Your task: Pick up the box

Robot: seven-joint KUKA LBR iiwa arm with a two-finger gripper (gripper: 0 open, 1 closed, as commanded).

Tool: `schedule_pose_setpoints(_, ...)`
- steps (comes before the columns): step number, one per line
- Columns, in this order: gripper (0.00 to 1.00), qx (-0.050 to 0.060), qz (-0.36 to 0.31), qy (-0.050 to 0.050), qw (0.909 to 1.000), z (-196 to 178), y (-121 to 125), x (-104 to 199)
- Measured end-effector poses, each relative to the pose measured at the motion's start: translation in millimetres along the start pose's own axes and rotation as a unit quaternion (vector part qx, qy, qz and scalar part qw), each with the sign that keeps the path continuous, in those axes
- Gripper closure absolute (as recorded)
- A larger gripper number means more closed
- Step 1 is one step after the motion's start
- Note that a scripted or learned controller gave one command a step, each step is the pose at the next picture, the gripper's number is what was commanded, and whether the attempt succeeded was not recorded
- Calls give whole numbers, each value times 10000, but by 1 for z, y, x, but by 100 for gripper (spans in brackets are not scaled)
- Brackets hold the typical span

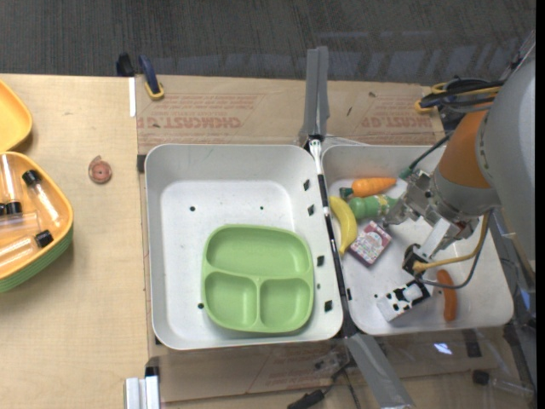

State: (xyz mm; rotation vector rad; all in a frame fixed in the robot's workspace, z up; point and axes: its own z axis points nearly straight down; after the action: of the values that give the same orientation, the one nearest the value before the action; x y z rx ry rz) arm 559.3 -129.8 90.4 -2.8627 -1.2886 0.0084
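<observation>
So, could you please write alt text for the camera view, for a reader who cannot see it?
A grey robot arm with an orange band reaches from the right over the right white bin, which holds a small pink box, a banana, a carrot and a black-and-white toy. The left bin holds a green divided plate.

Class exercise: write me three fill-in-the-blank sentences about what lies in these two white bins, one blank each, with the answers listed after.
1. The green divided plate lies in the ____ bin.
2. The pink box lies just right of the yellow ____.
3. The carrot lies in the right bin, near its ____ edge.

Answers: left; banana; far
</observation>
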Motion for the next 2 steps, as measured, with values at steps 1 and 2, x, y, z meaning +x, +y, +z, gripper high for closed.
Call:
schedule_pose_setpoints(1,0,-4,-1646,10,9864,0,-35,-51)
schedule_pose_setpoints(2,0,-16,-2135,9,9769,-34,-27,-41)
